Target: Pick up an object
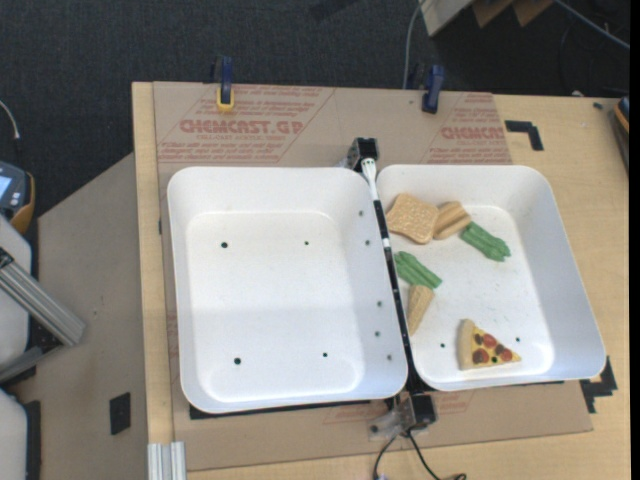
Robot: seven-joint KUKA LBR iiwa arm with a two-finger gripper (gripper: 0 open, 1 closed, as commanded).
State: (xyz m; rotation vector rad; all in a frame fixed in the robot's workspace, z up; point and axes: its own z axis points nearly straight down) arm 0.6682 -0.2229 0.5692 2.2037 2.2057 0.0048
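All the pickable pieces lie in the right bin (pixel 560 268), gathered toward its left and middle. Nearest the seam between the bins sits a square tan cracker (pixel 410 218), lying flat and turned a little so its corners point up and down the view. Touching its right edge is a smaller bread piece (pixel 452 219), its long axis running from lower left to upper right. Just beside that, to the right, lies a green pod (pixel 486 241), stretched from upper left to lower right. A second green pod (pixel 416 269) lies below the cracker with the same slant, its upper end close to the bin's left wall. Its lower end touches a tan wedge (pixel 418 305), which runs nearly straight down the view and narrows toward the near edge. Well apart from these, near the front wall, rests a pizza slice (pixel 486 349): crust on the left, tip pointing right, long axis almost level across the view.

The left bin (pixel 265 288) sits right against its neighbour. Both rest on a brown board (pixel 150 268) with red lettering, held at the far edge by two blue clamps (pixel 224 76).
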